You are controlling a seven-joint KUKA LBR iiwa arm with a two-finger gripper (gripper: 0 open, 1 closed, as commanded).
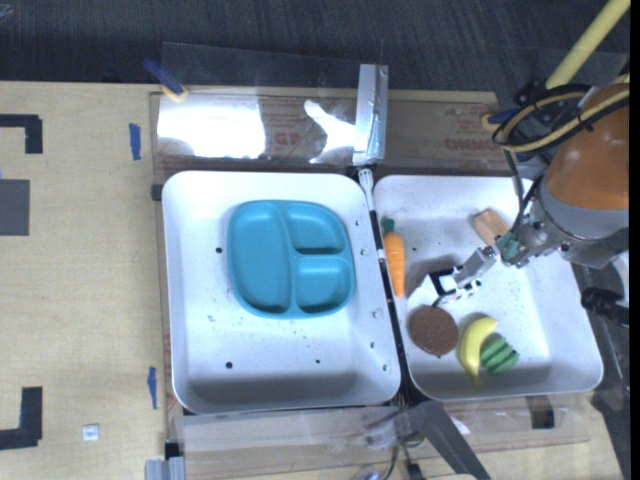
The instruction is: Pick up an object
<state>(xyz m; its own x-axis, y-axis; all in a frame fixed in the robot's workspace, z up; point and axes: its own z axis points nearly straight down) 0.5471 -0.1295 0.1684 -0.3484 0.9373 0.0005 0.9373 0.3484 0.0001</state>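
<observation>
The grey arm with the orange band reaches in from the right, and its two-finger gripper hangs low in the right-hand shallow white bin, above the bin floor near the bin's middle. Whether the claw is apart or together cannot be told — the tip is small, dark and blurred — and nothing is visibly held in it. Candidate objects lie around it: a slim orange toy carrot against the bin's left wall, a round brown flat disc just below the gripper, a yellow and green toy corn cob beside the disc, and a small tan wooden block up near the wrist. The left-hand white bin holds a blue divided plastic tray, well apart from the arm. Judged risk: the gripper sits between carrot and disc, not squarely over either, so a descent here may close on bare floor. The disc looks flat and hard to pinch; the carrot hugs the wall — a finger could hit the rim.
</observation>
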